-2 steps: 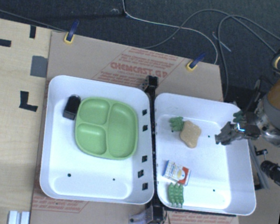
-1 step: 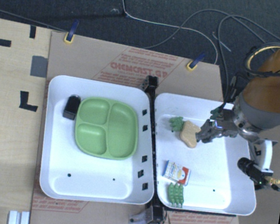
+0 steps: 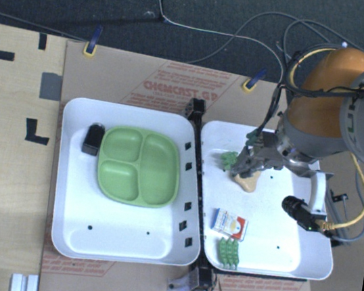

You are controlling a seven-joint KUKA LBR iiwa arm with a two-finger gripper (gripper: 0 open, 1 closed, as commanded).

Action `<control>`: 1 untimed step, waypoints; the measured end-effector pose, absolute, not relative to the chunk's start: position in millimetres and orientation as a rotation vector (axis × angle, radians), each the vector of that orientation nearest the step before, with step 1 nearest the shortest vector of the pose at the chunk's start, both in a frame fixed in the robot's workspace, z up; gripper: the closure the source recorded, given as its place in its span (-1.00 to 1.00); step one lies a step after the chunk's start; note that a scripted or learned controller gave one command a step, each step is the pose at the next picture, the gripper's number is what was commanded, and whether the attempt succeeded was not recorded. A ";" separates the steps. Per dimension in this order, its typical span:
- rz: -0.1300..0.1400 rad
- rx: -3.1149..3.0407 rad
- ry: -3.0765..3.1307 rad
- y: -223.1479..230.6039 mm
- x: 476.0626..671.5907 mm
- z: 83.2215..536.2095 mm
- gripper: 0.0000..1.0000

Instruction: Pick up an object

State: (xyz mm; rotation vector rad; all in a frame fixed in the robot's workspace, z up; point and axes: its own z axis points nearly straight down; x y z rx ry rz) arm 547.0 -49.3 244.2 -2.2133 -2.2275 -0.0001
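You see the gripper [image 3: 246,166] low in the right bin [image 3: 288,251], in its upper left part, near the divider between the two bins. Its dark fingers point down and to the left, and they are over a small tan object [image 3: 250,183] that lies on the bin floor. Whether the fingers are spread or pressed together, I cannot tell, because the wrist hides them from above. I also cannot tell if they touch the tan object or only stand just above it. A small green object [image 3: 228,159] lies just beside the gripper on its left side, close to the bin wall.

The arm [image 3: 333,97] comes in from the right side of the view. Its big orange and grey body is over the upper right corner of the right bin, and the wrist bends down and left toward the bin floor. A black part with a cable [image 3: 298,211] hangs beside the wrist, above the middle of the bin.

Lower in the same bin you find a small white, red and blue packet [image 3: 230,224], and just below it a green studded block [image 3: 228,251] near the front wall. Both are well apart from the gripper.

In the left bin [image 3: 70,226] a green divided plate [image 3: 139,167] lies, and a small black object [image 3: 93,139] lies touching its left edge.
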 end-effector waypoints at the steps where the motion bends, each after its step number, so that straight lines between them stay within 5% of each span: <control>1: 0.002 -2.215 -2.226 -2.9 544.1 230.7 1.00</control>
